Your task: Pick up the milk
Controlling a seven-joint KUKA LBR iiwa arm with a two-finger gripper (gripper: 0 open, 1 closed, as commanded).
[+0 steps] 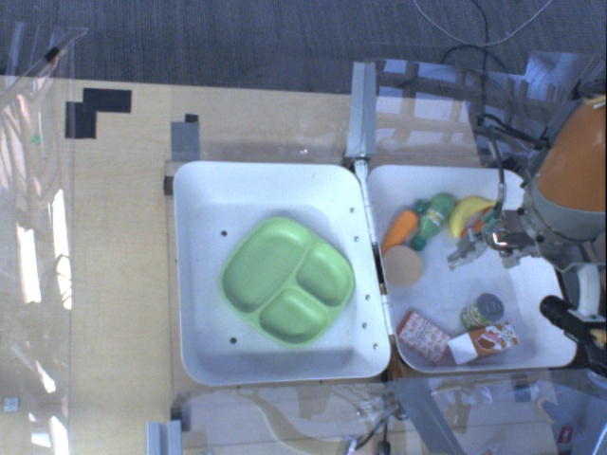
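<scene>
Milk (482, 342) lying on its side at front of right bin (545, 278), beside can (484, 309) and red box (423, 336). Hand (471, 247) hovering mid-bin near banana (467, 213), well apart from milk, fingers apart, nothing between them. Green divided plate (287, 279) in left bin (199, 254).

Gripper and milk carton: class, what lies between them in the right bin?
In the camera view, a small round tin sits between the gripper and the milk carton.
</scene>
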